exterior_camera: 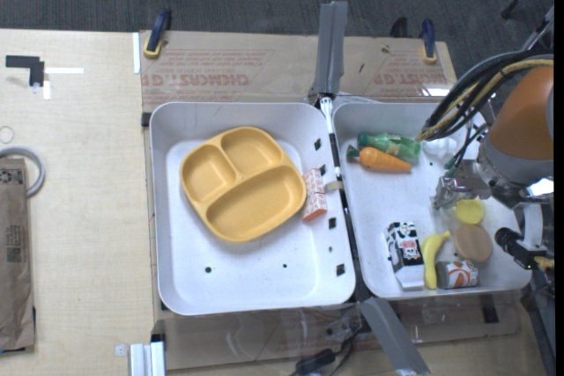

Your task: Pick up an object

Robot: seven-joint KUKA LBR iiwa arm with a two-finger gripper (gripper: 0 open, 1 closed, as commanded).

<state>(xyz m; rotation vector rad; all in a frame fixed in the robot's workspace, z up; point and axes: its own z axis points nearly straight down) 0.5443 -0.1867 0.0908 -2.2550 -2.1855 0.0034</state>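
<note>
Arm over right bin [370, 277], gripper [451, 187] low near the yellow lemon [470, 210]; can't tell its state. Same bin: carrot [385, 158], banana [431, 257], cow-print carton [404, 246], can [457, 274]. Left bin [229, 286]: yellow divided plate [243, 182], snack packet [315, 194] beside it.

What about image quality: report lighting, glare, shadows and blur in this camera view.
Camera view: even, soft overhead lighting; faint shadows under the yellow plate; mild glare along the left bin's rim; small items such as the carrot and banana look slightly soft; the arm's wrist is cropped at the right.
</note>
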